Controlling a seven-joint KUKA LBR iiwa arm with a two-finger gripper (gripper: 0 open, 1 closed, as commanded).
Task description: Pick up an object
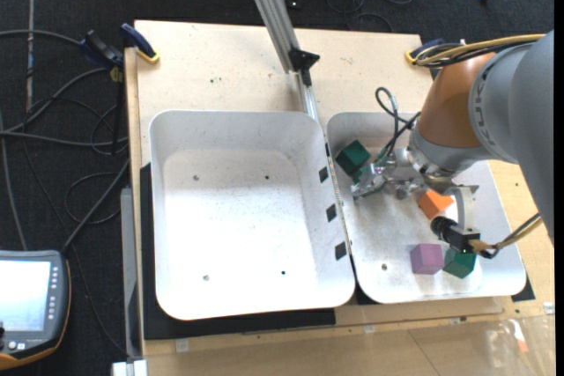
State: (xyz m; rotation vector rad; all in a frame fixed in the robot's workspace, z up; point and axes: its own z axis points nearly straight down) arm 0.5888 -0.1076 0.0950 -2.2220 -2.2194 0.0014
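Over the right bin [502,277], in the camera view, we see the arm bent low, its orange band above the wrist and the gripper [374,182] reaching toward the bin's left wall. We judge this low stance serves a pick among the blocks there, since the nearest candidate, a dark green block [353,157], lies just up and left of the claw, close beside it but not between the fingers that we can make out. Whether the claw stands apart or together we cannot tell; the metal parts blur into cables.

We count four things in the right bin: the dark green block near the top left, an orange block [433,204] partly under the wrist, a purple cube [426,258] near the front, and a second green cube [459,264] touching or just beside it. A black cable end lies above those two. The left bin [167,136] shows its speckled white floor. We judge the pick not yet made.
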